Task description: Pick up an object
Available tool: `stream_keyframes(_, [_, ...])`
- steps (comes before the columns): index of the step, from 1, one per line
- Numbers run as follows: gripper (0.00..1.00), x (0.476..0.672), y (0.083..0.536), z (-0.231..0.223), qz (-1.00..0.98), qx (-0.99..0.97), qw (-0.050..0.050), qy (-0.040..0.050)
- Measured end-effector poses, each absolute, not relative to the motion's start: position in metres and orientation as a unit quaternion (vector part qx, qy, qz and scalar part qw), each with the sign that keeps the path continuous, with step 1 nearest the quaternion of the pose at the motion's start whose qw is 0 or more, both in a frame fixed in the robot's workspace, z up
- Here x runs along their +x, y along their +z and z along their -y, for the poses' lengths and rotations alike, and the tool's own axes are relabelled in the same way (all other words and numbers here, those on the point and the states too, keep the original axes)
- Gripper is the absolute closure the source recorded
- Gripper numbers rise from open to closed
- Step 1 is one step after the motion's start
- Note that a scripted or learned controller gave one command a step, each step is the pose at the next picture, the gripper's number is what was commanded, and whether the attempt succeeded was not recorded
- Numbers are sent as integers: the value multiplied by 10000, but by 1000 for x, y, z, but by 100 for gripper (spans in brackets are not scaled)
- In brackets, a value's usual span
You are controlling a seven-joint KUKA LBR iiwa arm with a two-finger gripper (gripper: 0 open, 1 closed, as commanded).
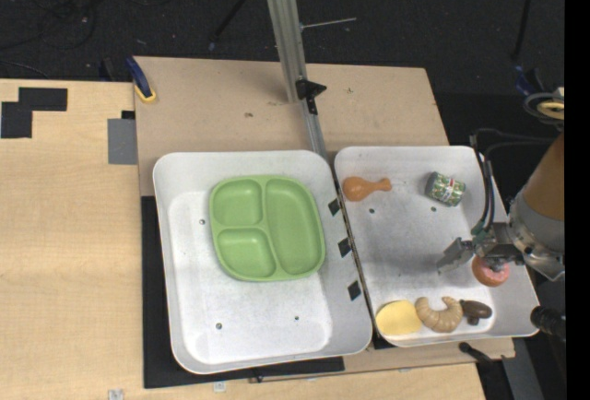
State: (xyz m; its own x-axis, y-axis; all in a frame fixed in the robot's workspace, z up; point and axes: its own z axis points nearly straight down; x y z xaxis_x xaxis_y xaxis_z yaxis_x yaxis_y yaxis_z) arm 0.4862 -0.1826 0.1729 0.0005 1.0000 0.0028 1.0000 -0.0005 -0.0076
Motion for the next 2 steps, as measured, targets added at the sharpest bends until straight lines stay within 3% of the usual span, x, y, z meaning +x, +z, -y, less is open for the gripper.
stream_keyframes(1, [0,483,108,183,7070,-7072,47,20])
stream_keyframes(2, [0,485,93,183,7069,-7073,-10,-13])
